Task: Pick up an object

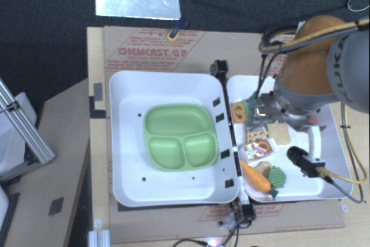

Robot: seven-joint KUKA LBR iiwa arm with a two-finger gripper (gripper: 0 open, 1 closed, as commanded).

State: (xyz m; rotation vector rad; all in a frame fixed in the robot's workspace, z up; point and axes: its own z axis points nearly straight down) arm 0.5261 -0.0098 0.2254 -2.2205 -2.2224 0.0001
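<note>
My gripper (258, 114) hangs low over the left part of the right bin (330, 182), its fingers buried among the toy food. Just left of it lies a small orange-brown ring-shaped piece (237, 111). Below it sit a pale cracker-like piece (281, 135), a speckled square piece (256, 136) and a red-and-white packet (258, 149). Nearer the front edge lie an orange carrot (255, 176) and a green leafy piece (277, 176). I cannot see whether anything is between the fingers.
The left bin (130, 101) holds a green three-compartment plate (179, 136). A black divider strip (227, 124) runs between the two bins. The arm's orange-banded body (312, 63) covers the back right of the right bin.
</note>
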